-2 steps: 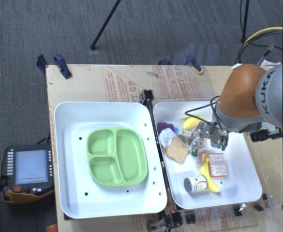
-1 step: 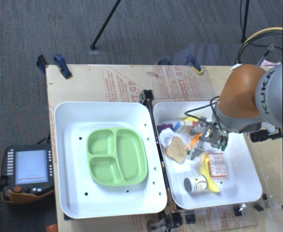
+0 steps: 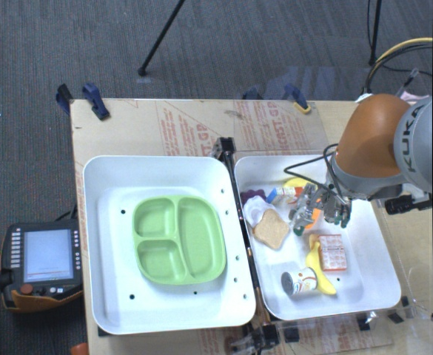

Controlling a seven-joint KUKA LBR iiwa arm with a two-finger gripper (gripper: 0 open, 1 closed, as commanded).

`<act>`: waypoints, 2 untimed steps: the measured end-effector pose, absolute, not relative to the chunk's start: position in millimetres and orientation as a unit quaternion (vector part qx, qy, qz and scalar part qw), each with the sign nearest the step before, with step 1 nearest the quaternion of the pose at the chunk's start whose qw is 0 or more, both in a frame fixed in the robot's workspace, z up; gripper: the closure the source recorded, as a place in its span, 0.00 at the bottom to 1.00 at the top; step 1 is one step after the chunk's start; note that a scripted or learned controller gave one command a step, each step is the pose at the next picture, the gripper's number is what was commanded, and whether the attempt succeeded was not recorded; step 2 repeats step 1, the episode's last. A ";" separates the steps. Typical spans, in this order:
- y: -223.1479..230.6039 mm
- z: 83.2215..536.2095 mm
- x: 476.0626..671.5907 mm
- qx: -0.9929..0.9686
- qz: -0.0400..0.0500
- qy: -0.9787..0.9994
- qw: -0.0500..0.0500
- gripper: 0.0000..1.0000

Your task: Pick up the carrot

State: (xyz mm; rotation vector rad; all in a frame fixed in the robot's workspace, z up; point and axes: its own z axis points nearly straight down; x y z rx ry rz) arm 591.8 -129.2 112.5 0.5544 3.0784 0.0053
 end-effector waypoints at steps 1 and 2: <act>-115.1 159.1 577.7 0.292 0.001 0.956 0.002 1.00; -115.1 159.1 577.7 0.292 0.001 0.956 0.002 1.00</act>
